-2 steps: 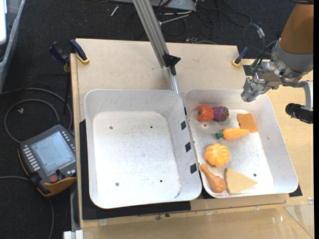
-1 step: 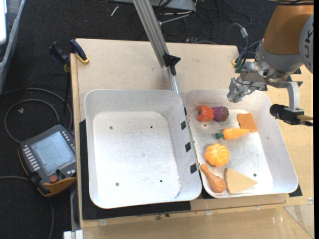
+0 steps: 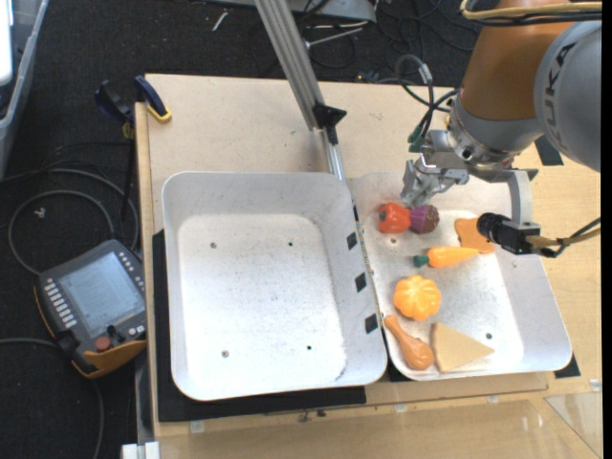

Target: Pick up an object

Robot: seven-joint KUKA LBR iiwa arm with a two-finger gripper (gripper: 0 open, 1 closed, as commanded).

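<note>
Looking down at a slant, the fixed camera took in a pale wooden bench bearing two shallow white plastic bins side by side. The left white bin showed only its speckled floor. The right white bin held the toy foods: a red tomato-like piece touching a dark purple rounded piece at the far end, an orange carrot with a green tip just below them, a flat orange piece beside the carrot near the right wall, a ribbed orange pumpkin-shaped piece in the middle, and, at the near end, a brown-orange drumstick-shaped piece beside a tan wedge like cheese.

The grey arm with its orange band reached in from the right, and its two-finger gripper hung right over the red and purple pieces. Whether the gripper was spread or closed could not be told, nor whether it touched either piece. A grey metal pole slanted across the bench's far side.
</note>
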